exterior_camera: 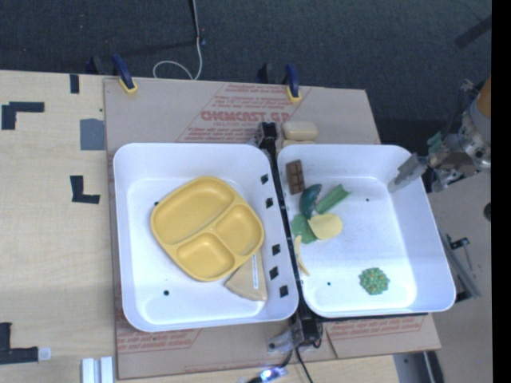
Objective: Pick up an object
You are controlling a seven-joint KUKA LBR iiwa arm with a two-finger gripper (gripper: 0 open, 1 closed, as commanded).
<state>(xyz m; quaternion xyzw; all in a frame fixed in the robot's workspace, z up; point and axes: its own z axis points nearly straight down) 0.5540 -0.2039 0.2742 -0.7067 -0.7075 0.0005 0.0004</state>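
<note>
We see the pincer [403, 174] at the right bin's [423, 238] far right rim; can't tell its state. In that bin: green ball [374, 280] near side, yellow pc [326, 227] w/ green bits [322, 199] by left wall. Left bin [128, 214] has a yellow tray [207, 227].

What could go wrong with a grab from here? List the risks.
1. The brown block, green pieces and yellow piece crowd together against the right bin's inner wall, so a grab there may catch several or hit the wall.
2. The green ball lies alone but looks round; it may roll away.
3. The gripper sits at the bin's far rim, so a low move inward could clip it.
</note>
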